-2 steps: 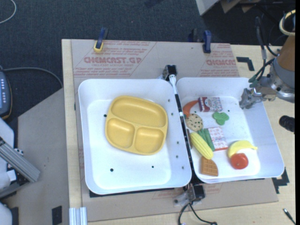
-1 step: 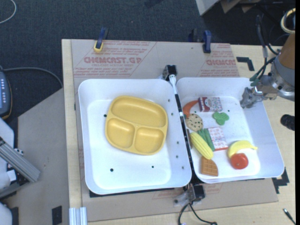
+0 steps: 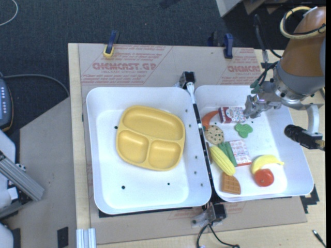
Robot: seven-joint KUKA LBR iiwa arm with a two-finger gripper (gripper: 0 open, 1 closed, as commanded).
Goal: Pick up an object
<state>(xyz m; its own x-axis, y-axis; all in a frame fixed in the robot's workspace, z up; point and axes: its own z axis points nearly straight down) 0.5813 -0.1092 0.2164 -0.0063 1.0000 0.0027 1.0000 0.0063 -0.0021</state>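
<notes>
While the end effector (image 3: 252, 107) hangs low in the right bin (image 3: 295, 138), grip state indiscernible, a red-white packet (image 3: 230, 114) lies just beside it: light, flat, slippery; pinch by edges.

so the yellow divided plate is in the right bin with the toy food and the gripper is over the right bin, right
Not quite. The camera view shows the yellow divided plate alone in the left bin. The toy food is in the right bin, and the gripper is over that bin.
</notes>
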